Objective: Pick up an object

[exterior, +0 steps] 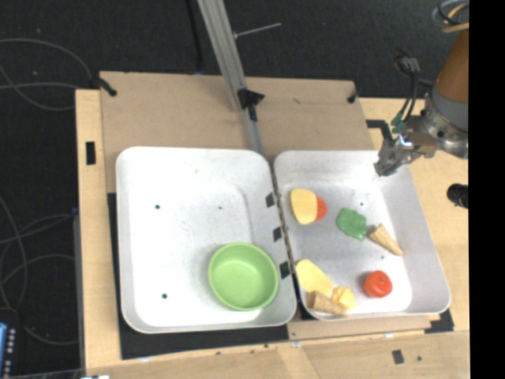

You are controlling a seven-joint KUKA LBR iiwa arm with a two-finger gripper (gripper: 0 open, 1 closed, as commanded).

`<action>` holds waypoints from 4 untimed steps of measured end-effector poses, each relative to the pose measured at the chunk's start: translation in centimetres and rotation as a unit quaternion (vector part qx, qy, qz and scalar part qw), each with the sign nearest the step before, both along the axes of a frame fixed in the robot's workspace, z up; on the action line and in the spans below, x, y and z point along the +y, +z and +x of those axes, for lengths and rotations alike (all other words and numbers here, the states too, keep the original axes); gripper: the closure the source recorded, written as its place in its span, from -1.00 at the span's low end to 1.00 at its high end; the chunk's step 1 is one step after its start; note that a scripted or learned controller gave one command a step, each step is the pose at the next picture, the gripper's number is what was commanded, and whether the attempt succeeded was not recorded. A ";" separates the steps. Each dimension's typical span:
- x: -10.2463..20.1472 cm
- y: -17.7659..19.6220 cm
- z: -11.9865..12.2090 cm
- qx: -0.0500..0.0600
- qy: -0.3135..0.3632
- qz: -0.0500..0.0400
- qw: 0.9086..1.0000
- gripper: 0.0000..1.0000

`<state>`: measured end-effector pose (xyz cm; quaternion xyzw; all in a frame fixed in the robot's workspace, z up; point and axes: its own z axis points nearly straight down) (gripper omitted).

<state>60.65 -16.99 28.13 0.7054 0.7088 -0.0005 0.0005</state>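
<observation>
The gripper (388, 164) is hanging over the far right corner of the right bin (418, 235), reaching in from the right on the grey arm (442, 125) with its orange band. Its dark tip is sitting close above the bin's rim, and nothing is showing between its fingers; how wide they are standing is not something the view lets me tell.

The objects to pick from are lying in the right bin, all apart from the gripper. A yellow and orange rounded toy (306, 207) is resting near the bin's left wall. A green toy (352, 223) is lying near the middle, with an ice cream cone toy (386, 240) just beside it on the right. A red tomato-like toy (378, 284) is sitting toward the near right corner. A yellow banana-like toy (314, 275) is lying at the near left, touching a tan and yellow piece (333, 299) by the front rim.

In the left bin (158, 188), a green bowl (243, 275) is standing upright near the front right corner. Both bins are sitting side by side on the counter (173, 109).
</observation>
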 end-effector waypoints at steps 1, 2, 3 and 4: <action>5.3 -1.5 -0.2 0.000 0.000 0.000 1.000 1.00; 9.4 -2.0 -0.2 0.000 0.000 0.000 1.000 1.00; 14.2 -2.3 -1.3 0.000 0.001 0.001 1.000 1.00; 20.0 -2.5 -0.3 -0.001 0.002 0.001 1.000 1.00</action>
